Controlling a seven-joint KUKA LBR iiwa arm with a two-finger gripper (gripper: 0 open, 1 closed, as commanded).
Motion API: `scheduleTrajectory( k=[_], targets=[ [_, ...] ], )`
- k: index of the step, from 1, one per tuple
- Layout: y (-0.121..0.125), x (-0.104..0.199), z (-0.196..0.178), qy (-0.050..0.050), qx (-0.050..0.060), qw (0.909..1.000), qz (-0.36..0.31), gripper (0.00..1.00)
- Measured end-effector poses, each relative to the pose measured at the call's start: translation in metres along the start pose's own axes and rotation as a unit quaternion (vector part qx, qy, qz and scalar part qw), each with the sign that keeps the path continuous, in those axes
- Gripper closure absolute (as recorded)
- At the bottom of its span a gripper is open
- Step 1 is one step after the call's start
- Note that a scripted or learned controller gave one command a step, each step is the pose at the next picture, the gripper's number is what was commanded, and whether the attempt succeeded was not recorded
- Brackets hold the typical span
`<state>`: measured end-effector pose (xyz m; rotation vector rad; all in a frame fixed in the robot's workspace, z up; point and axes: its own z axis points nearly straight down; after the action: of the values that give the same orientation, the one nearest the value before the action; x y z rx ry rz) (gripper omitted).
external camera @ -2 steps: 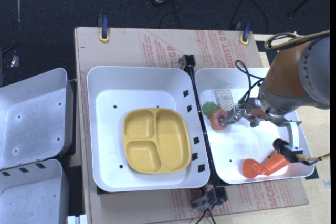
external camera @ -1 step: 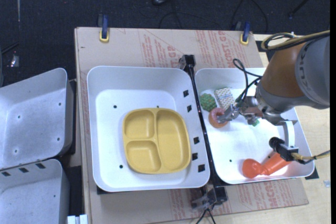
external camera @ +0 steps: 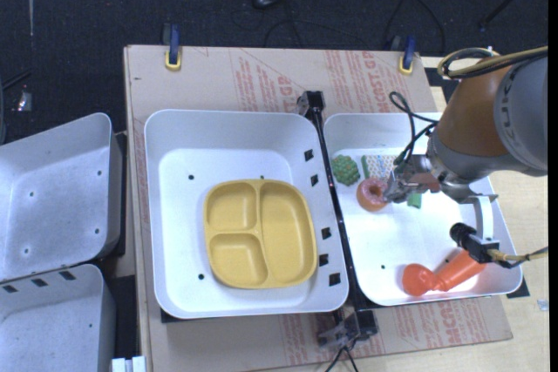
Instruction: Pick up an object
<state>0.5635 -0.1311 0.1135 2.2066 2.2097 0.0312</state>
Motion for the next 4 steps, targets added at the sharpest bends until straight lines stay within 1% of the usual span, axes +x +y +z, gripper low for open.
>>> scheduleTrajectory(
  k=[1, 2, 3, 4],
  targets=[
    [-0.008, 0.001, -0.054, -0.001, 0.012, 0.9999, 0.0, 1.0],
    [-0.005, 0.001, -0.105, -0.001, 0.011, 0.9999, -0.001, 1.0],
    [0.002, 0.048, -0.098, 0.0, 0.014, 0.9999, -0.003, 1.0],
    [0.019, 0.096, -0.102, 0.0, 0.012, 0.9999, -0.003, 1.0]
  ],
)
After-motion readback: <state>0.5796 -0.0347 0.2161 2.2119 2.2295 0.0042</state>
